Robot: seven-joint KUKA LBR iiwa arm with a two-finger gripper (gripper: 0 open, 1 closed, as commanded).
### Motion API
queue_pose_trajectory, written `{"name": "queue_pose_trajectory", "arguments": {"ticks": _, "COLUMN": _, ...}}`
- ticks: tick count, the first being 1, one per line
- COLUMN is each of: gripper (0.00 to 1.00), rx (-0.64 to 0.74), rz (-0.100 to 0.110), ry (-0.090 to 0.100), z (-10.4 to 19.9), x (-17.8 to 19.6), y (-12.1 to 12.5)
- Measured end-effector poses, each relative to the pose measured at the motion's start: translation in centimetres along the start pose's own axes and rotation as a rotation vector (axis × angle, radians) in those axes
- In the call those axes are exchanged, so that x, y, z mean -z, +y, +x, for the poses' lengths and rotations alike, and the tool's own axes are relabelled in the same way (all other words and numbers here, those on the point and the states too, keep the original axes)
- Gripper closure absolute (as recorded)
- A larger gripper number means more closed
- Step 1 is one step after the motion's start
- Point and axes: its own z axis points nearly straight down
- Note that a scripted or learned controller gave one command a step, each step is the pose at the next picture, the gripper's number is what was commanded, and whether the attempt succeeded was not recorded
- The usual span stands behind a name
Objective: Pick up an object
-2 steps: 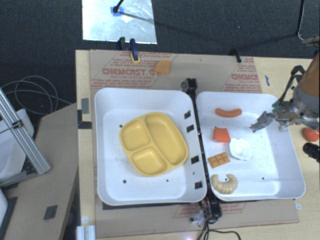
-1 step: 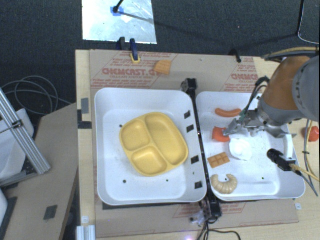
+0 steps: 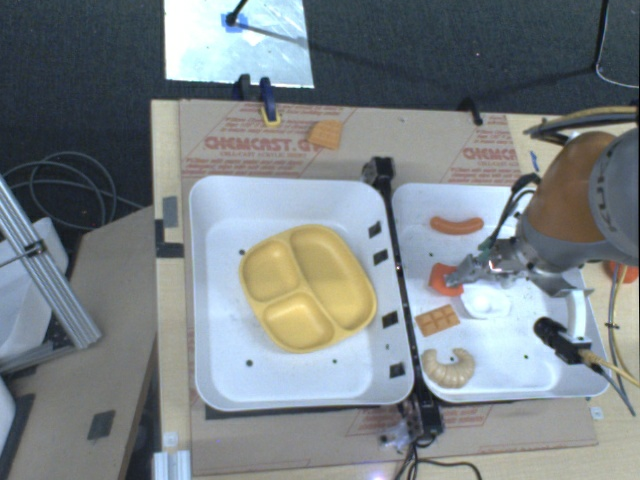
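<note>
Several small toy foods crowd the right white bin (image 3: 560, 380), so the two-finger gripper (image 3: 462, 274), fingers seemingly parted beside the red-orange plastic piece (image 3: 440, 279), may nudge it aside.

You can read red print on the brown cardboard sheet (image 3: 300, 133) under the bins: "CHEMCAST" along its far edge at the left corner, and again near the far right corner. The smaller lines beneath are too fine to read. Nothing else carries legible text.
</note>
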Motion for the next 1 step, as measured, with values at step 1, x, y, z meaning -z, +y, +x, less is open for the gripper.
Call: {"name": "queue_pose_trajectory", "arguments": {"ticks": 1, "gripper": 0.00, "rx": 0.004, "rz": 0.017, "ry": 0.001, "z": -2.10, "x": 3.02, "y": 2.14}}
